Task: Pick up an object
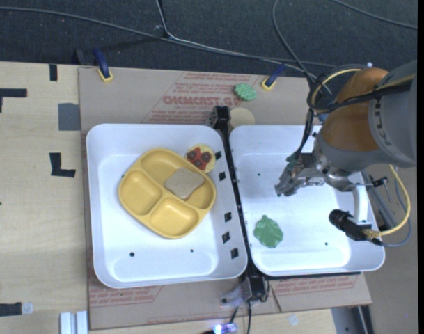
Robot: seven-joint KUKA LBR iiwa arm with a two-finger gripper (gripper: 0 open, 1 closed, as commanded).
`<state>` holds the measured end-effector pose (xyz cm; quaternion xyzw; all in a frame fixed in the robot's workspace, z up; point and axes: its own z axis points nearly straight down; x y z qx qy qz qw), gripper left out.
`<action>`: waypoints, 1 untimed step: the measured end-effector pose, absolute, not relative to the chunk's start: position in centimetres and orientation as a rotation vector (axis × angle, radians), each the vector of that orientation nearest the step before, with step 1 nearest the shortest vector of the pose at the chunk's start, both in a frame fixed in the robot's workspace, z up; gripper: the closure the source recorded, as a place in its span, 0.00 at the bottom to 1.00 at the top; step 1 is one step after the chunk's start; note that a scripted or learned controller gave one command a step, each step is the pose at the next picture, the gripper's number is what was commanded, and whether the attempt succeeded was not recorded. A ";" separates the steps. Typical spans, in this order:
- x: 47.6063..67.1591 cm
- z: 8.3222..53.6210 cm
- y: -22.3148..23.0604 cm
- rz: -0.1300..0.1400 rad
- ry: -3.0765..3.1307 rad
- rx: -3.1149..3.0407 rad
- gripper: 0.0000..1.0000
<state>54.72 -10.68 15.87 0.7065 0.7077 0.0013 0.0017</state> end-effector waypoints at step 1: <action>55.7 20.7 -10.3 0.003 2.221 2.217 1.00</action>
